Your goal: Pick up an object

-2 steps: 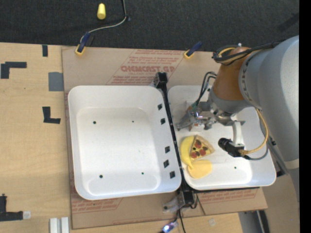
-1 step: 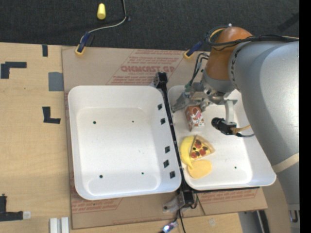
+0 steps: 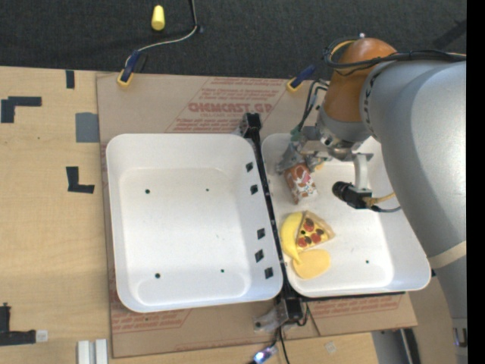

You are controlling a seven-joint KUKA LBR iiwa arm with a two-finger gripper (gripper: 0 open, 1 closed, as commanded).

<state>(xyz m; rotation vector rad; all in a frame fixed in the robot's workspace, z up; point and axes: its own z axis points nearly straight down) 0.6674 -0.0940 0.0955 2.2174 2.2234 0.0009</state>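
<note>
From the camera view, looking down at a slant: the arm point(image 3: 424, 127) reaches in from the right and hangs over the right bin point(image 3: 394, 275), with the tool point(image 3: 303, 156) low at that bin's far left corner, right beside the divider where the two bins meet. Directly under it, touching or as good as touching, sits a small red-and-white packet point(image 3: 301, 183), and that looks like the thing being gone for. How the tool stands, wide or narrow, I cannot tell: the wrist and cables mask it, so I won't call a hold. The packet looks light and crinkly, a soft wrapper more than a stiff box, probably a bit slick, likely to buckle or slide under a hard pinch. My call is to take it across its narrow middle, pressing gently. Its long axis seems to run from the far side toward the near side of the bin, tipped slightly, upper end under the tool, lower end aimed at the toys below. Nearer the camera in the same bin lie a toy pizza slice point(image 3: 313, 231), its point turned to the right, and a yellow banana-like piece point(image 3: 305, 258) curled around it, the two touching and hard against the bin's left wall. The left bin point(image 3: 129, 203) shows bare white floor with a few dark dots. Both bins rest on a cardboard sheet on the table point(image 3: 45, 218).
</note>
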